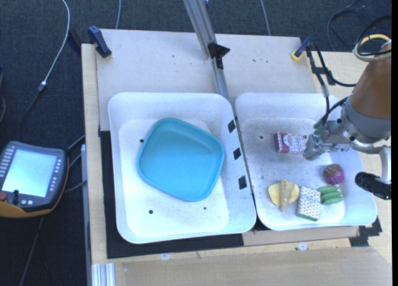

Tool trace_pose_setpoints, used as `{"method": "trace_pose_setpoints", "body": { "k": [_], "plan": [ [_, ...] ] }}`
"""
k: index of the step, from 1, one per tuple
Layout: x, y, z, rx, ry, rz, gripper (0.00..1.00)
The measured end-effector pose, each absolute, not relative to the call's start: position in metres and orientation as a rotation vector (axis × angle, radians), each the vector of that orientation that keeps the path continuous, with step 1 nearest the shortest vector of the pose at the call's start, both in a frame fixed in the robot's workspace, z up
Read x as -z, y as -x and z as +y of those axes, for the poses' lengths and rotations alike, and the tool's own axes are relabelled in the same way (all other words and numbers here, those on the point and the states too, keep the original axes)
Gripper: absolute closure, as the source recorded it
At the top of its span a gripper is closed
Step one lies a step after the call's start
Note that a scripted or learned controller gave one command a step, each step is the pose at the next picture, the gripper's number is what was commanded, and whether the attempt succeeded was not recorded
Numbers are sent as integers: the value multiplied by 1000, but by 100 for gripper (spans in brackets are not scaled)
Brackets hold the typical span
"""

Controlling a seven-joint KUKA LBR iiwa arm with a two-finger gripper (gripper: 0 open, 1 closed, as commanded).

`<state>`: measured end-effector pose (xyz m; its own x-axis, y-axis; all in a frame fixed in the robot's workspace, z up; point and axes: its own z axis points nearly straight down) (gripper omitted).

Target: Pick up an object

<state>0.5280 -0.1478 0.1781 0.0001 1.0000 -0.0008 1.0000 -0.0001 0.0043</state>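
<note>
Here we find the gripper [313, 148] low in the right bin [267, 107], and the relation that matters is short: the small red-and-white carton [288, 142] lies at nine o'clock from the fingertips, just beside them, perhaps touching. Its long axis seems to run from nine to three, end-on toward the fingers. The view is too coarse there for us to tell how far apart the fingers stand or whether anything sits between them, so we cannot claim a hold.

The other objects in the right bin lie toward five and six o'clock from the gripper: a purple ball [334, 173] nearest, a green piece [331, 194] below it, a speckled sponge-like block [309, 203] and a yellow piece [283, 194] side by side near the front wall.

The left bin [124, 107] holds a blue square plate [181, 158], well apart from the arm. We judge the carton the likely target, needing only a small shift toward nine o'clock.
</note>
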Motion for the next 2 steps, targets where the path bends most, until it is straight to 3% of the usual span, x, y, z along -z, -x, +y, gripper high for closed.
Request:
{"method": "trace_pose_setpoints", "body": {
  "k": [2],
  "plan": [
    [-270,-532,-151,-5,-2218,2219,100]
  ]
}}
